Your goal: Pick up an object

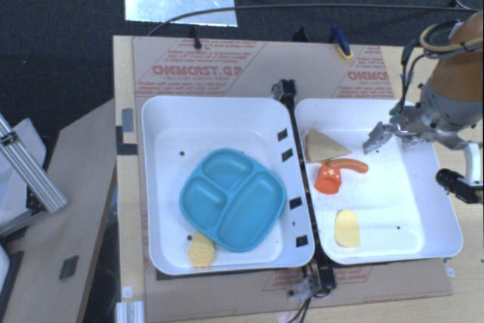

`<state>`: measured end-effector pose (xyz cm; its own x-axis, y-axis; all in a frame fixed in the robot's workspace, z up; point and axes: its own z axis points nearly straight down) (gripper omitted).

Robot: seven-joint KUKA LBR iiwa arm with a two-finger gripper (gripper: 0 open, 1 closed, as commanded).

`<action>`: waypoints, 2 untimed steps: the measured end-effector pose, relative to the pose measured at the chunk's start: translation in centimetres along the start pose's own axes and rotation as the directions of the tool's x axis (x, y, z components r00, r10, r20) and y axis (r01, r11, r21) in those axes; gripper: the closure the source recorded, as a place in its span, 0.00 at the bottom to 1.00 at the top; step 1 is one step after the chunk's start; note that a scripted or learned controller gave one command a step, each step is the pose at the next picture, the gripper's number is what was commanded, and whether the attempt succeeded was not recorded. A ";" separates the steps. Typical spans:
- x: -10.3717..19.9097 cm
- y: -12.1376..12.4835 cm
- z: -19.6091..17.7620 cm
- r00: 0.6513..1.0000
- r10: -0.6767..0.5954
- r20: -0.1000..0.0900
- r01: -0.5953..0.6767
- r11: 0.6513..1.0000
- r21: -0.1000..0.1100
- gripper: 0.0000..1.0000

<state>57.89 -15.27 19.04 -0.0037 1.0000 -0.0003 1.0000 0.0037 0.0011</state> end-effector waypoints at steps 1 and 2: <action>0.2 -0.3 4.2 1.000 0.001 0.000 -0.001 1.000 0.002 0.00; 0.7 -0.7 10.4 1.000 0.002 -0.001 -0.002 1.000 0.004 0.00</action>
<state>57.25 -14.54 8.67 -0.0018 1.0000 0.0009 1.0000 0.0018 -0.0030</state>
